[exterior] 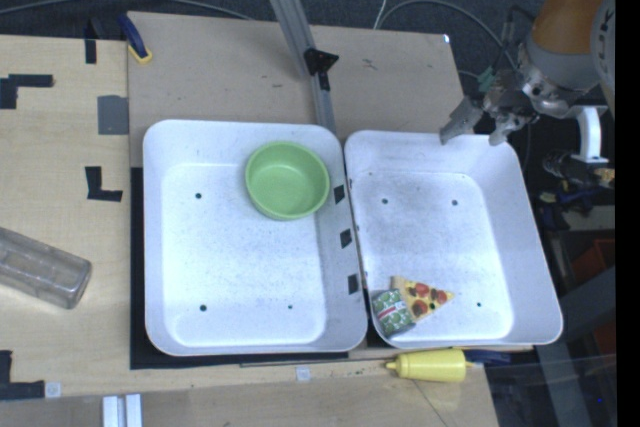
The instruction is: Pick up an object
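Above the far right corner of the right shallow white bin (520,215), the grey two-finger tool (468,131) is being held with its fingers spread, gripping nothing. An approach is judged to be underway; a descent toward the flat pizza-slice toy (422,297) near the bin's front edge, beside a small green packet (392,311), is being called for.

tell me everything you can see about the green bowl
The green bowl is a round, pale green dish, plastic by its look, with a smooth rim and a plain inside that holds nothing. It stands upright, mouth up, on the floor of the left bin, near that bin's far right corner, close to the ridge where the two bins meet. Nothing else touches it.
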Controlling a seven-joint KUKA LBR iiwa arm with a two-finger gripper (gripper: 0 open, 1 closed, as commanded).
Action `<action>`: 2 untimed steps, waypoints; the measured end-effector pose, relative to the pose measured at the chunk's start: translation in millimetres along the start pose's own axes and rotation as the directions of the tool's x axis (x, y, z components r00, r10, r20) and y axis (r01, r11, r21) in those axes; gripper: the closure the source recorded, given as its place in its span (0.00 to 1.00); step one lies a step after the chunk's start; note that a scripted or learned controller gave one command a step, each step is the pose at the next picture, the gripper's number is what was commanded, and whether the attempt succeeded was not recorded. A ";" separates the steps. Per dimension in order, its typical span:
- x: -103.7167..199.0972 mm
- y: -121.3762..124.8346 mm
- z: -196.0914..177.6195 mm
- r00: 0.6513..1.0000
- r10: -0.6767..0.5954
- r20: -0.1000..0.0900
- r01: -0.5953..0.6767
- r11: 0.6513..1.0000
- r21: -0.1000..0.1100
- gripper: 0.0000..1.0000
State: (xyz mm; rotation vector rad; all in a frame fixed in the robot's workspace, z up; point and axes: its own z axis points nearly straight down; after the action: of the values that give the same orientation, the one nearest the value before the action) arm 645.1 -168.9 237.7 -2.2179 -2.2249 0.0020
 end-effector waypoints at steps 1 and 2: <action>-0.1 0.0 0.0 1.000 0.000 0.000 0.000 1.000 0.000 0.00; 1.6 1.0 43.6 1.000 0.000 0.000 0.000 1.000 0.004 0.00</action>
State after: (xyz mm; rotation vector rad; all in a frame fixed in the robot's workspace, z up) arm 646.1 -167.4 194.0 -2.2160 -2.2220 0.0066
